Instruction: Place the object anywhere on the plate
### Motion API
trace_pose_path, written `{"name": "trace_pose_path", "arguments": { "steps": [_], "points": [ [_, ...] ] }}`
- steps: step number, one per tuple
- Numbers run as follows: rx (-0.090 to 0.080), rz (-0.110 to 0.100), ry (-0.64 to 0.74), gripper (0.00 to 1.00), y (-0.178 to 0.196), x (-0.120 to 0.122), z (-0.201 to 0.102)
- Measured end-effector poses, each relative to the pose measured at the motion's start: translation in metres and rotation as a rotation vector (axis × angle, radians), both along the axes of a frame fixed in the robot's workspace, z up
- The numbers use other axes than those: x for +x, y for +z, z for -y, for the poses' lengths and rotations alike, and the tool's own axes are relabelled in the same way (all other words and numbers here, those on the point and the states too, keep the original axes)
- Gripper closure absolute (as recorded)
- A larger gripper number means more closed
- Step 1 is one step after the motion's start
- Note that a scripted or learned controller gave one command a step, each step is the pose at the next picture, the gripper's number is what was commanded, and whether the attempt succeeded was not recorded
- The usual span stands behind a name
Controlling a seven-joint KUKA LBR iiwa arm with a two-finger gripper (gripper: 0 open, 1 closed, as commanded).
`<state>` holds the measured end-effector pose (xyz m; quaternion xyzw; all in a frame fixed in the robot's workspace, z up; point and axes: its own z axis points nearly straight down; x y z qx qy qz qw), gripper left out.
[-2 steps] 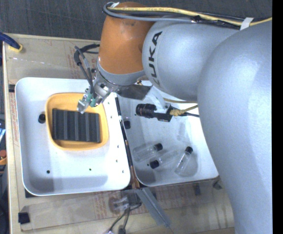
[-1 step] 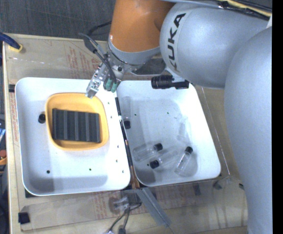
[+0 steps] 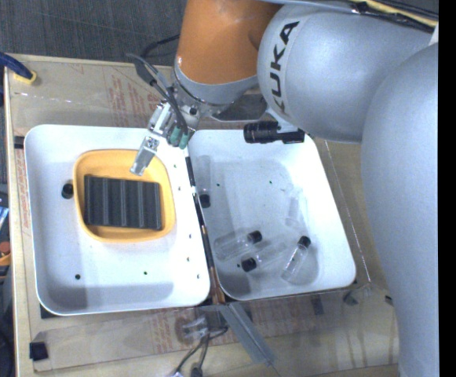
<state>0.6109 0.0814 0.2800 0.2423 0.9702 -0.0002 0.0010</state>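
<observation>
Hanging over the yellow plate [image 3: 125, 197] at twelve o'clock, our gripper [image 3: 144, 159] pinches a small clear bottle [image 3: 142, 163].

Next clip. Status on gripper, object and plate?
Gripper over plate's upper edge, left bin. Nothing seen between its fingers. Clear vials lying in right bin. Dark ridged block on plate.
</observation>
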Motion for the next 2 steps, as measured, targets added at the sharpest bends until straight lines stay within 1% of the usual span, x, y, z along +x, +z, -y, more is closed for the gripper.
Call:
{"name": "trace_pose_path", "arguments": {
  "steps": [1,2],
  "points": [
    [0.000,-0.003,-0.021,0.00,-0.029,-0.023,-0.046],
    [-0.001,-0.004,-0.014,0.00,-0.031,-0.051,-0.072]
  ]
}}
